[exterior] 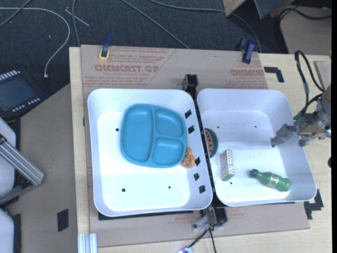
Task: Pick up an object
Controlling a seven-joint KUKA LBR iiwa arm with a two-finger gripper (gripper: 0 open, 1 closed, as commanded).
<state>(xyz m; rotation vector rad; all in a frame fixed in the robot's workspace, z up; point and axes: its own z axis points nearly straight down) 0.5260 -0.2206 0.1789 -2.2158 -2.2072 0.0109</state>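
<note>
Gripper (288, 133), empty w/ fingers splayed apart, is hovering over the right bin (274, 101) near its right wall, presumably staging above the candidates lying loose below: green bottle (270, 179) closest, silver packet (227, 164) beyond, blue tray (153, 135) resting in the left bin (105, 141).

Two shallow white bins (105, 141) sit side by side, with one blue sectioned plastic plate (152, 136), one green plastic bottle (271, 179), one silvery patterned block (227, 164) (nearer the gripper (281, 136)), and one small orange lump (188, 158).
</note>
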